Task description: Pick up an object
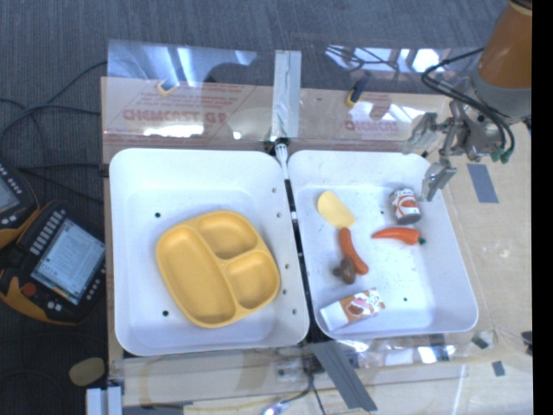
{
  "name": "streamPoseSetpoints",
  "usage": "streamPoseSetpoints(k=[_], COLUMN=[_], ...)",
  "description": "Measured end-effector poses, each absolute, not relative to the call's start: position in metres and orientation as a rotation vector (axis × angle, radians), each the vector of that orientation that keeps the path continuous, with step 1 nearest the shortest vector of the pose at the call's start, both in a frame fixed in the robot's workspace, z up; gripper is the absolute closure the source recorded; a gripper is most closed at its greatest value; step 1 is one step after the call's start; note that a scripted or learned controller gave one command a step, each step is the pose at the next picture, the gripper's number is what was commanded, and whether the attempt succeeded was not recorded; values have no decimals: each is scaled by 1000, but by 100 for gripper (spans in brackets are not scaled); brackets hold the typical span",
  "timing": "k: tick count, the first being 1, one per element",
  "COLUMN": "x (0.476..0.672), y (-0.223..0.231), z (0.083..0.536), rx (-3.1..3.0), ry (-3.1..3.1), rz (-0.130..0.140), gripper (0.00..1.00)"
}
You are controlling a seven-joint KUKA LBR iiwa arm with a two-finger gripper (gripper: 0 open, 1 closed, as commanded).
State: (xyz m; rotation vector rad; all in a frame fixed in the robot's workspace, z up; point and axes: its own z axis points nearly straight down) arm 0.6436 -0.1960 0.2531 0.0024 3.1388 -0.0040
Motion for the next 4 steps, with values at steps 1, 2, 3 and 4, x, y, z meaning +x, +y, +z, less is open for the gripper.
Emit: streamPoseSetpoints(k=[1,2,3,4], x=[653,653,612,582], y=[-169,-169,-148,-180], z=[96,106,200,211], rx=[351,347,853,852], ry=[3117,3115,3020,3022], rz=[-4,-11,-4,-3], gripper=[0,100,100,100])
